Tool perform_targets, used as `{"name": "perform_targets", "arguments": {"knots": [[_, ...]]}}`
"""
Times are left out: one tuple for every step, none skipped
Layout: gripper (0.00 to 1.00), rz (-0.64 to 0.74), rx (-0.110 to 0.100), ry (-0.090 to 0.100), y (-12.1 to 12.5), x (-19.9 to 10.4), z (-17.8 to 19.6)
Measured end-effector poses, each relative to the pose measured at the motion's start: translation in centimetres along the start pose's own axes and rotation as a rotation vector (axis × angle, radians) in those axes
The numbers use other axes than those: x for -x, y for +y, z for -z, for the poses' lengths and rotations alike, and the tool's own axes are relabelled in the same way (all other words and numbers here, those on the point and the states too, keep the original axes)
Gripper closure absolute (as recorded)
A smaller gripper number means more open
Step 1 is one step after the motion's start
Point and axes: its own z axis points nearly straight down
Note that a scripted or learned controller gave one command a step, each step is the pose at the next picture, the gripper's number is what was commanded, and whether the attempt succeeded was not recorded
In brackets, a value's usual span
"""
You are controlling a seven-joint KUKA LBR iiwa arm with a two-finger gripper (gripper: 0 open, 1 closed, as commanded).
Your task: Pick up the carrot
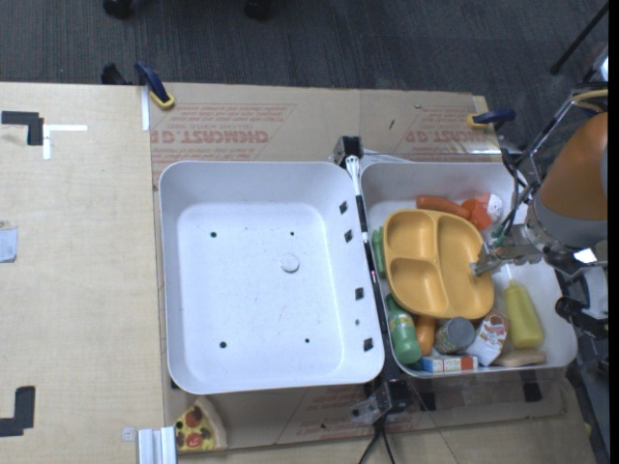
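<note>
A: Camera view, right bin (440, 174): where does the carrot (443, 204) lie?
B: Along the far wall, just behind the yellow divided plate (435, 264), beside an orange item at its right end.

A: And the tool (481, 262)?
B: It sits at the plate's right rim, apart from the carrot; whether it is wide or narrow cannot be told at this scale.

A: Other contents?
B: A yellow bottle (523, 316), a green bottle (402, 337), a can (455, 334) and small cartons crowd the near side. The left bin (184, 259) adjoins on the desk (73, 288).
</note>
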Motion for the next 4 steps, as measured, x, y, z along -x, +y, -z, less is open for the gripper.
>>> {"name": "perform_targets", "arguments": {"knots": [[1.0, -0.214, -0.004, -0.004, 1.2, -5.7, -1.0], [1.0, -0.214, -0.005, -0.011, 1.2, -5.3, -0.1], [0.0, -0.213, -0.004, -0.009, 1.2, -5.4, -0.1], [1.0, -0.224, -0.008, -0.039, 0.6, -3.8, 0.6]]}}
